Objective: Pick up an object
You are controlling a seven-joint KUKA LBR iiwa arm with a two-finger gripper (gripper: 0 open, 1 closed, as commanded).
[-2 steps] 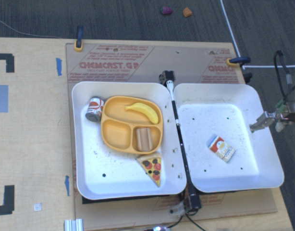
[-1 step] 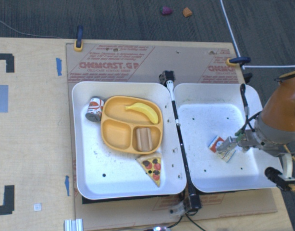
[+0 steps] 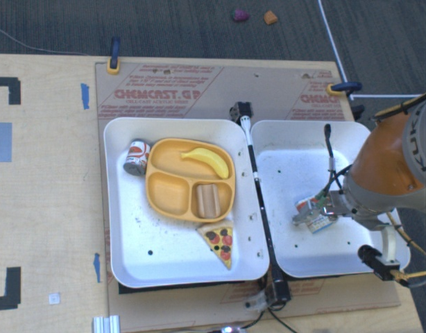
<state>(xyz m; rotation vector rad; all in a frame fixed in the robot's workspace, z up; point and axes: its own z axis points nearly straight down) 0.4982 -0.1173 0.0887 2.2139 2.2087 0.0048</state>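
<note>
The claw (image 3: 311,215) sits over the right bin (image 3: 289,179), its grip impossible to tell; the banana (image 3: 207,160) looks light, best pinched mid-curve.

Red print "CHEMCAST GP" on brown protective sheet (image 3: 199,89) at far side, behind both bins; repeated upside down, smaller print too blurred to read. Can's (image 3: 136,157) label unreadable.
</note>
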